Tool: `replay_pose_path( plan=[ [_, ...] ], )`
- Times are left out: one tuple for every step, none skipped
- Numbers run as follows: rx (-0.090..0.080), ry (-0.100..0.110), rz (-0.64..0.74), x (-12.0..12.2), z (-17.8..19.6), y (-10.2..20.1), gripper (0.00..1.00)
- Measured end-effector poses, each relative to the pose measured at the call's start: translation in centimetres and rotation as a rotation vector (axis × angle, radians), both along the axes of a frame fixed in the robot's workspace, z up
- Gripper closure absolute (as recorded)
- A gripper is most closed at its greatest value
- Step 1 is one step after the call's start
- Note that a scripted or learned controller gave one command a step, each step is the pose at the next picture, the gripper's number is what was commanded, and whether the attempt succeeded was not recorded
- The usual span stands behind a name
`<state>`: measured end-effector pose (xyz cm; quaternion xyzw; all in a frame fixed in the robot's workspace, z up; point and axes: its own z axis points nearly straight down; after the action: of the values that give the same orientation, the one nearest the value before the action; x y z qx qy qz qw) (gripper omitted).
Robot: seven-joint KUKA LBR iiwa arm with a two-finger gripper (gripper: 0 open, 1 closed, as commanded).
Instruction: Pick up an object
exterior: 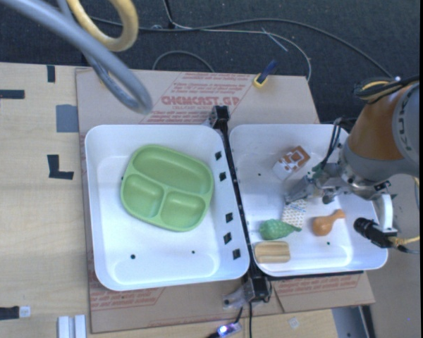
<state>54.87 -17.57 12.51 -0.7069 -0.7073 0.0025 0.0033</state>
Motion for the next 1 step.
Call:
replay_pose_path(
  plan=[
    [-0.003, -0.008, 0.0, 0.0, -4.21, 0.01, 0.0]
  ],
)
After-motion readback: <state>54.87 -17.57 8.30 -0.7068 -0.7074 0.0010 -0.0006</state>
